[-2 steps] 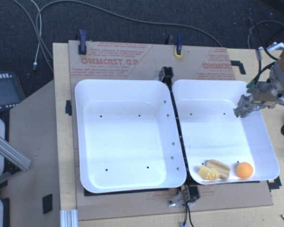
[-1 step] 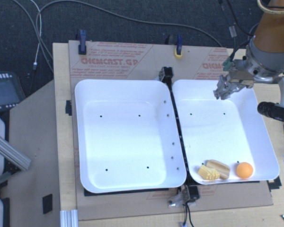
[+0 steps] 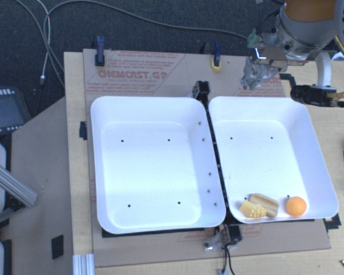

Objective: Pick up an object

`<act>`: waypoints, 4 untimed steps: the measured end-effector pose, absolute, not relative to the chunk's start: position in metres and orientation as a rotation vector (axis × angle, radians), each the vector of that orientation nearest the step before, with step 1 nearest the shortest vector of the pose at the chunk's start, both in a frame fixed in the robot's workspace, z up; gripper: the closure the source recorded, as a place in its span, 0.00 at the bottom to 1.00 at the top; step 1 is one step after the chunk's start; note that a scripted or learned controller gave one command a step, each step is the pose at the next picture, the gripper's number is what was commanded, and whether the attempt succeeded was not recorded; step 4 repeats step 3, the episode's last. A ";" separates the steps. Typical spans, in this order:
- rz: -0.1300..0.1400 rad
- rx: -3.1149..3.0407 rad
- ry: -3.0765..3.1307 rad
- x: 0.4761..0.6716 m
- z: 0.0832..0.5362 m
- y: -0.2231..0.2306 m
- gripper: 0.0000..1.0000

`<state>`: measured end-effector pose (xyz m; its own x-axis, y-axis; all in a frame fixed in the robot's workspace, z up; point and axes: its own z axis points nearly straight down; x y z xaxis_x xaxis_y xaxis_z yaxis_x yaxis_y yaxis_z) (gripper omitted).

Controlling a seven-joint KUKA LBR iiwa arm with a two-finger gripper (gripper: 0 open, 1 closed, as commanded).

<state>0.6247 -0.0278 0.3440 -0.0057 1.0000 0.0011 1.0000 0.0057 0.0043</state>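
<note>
Orange ball (image 3: pixel 296 205) lies in right bin (image 3: pixel 309 130); claw (image 3: pixel 255 79) state unclear.

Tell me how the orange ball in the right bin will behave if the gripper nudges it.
The orange ball looks round and smooth, so it will probably roll at a light touch. It sits near the right bin's front wall, which may stop it. It looks small and likely light, and may slip from closing fingers.
</note>
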 end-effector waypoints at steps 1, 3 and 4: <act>0.004 2.216 2.224 0.665 0.364 0.014 1.00; -0.007 2.228 2.221 0.653 0.264 -0.049 1.00; -0.007 2.228 2.221 0.653 0.264 -0.049 1.00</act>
